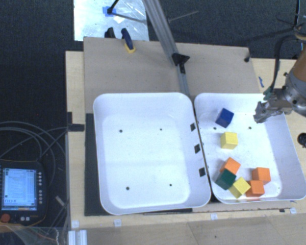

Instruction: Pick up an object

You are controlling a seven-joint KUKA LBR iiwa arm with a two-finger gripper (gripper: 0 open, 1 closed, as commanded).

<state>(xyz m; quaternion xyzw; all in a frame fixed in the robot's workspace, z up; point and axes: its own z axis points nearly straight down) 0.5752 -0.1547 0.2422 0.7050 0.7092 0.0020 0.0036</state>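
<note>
Right bin [290, 157], near edge: cluster of 5 blocks, a yellow block [240, 187], 2 orange blocks [254, 188] [261, 174], a green block [226, 179] and another orange block [231, 165], touching or just beside one another. Farther back, yellow cube [229, 140] alone; beyond it, blue cube [224, 117]. Gripper [261, 113] over the bin's far right part; nothing visible in it, opening cannot be told. Left bin [104, 152] beside it.
</note>
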